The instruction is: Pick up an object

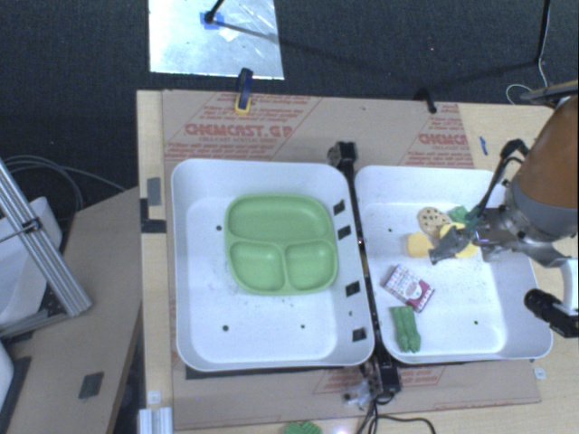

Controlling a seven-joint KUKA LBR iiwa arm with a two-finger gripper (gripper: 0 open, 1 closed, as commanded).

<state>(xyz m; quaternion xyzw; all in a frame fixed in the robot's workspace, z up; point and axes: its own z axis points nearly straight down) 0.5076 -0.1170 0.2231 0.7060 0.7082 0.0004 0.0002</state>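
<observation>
Left: a shallow white bin (pixel 194 269) on the tan worktop (pixel 298 125) holds a pale green plastic tray with three compartments (pixel 279 244), lying flat near the bin's centre. A black divider strip (pixel 355 251) separates this bin from the second shallow white bin (pixel 488 328) beside it. In the right bin, from left to right: a small pink-and-white printed packet (pixel 406 287) lying tilted; just below it, a green pod-shaped toy vegetable (pixel 405 329) near the front wall; further back, a yellow block (pixel 419 244) with a round brown-speckled cookie (pixel 431 217) just behind it. The end effector (pixel 450 243) is low over this cluster, beside the yellow block, with a small green piece (pixel 460 214) near it; whether it is wide, narrow or gripping anything cannot be told. Right: the grey arm with its orange band (pixel 554 165) enters from the edge.
</observation>
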